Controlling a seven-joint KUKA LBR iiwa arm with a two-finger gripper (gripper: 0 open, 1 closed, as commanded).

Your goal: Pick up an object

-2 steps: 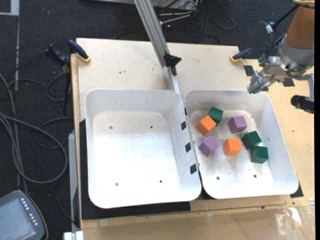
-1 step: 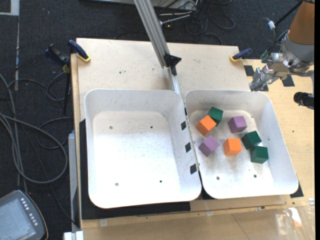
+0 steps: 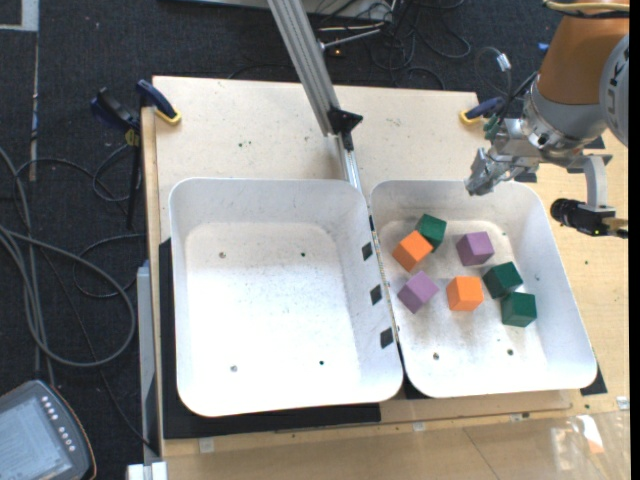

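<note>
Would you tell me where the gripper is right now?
The gripper hangs over the right bin's far rim, up and right of the blocks.

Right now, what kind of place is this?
Probably a robot lab: a robot arm reaches over two white bins on a clamped bench, with loose cables on the floor.

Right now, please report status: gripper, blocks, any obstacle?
Gripper above right bin's far rim, holding nothing. Seven blocks clustered in that bin, untouched. Nothing between gripper and blocks.
</note>
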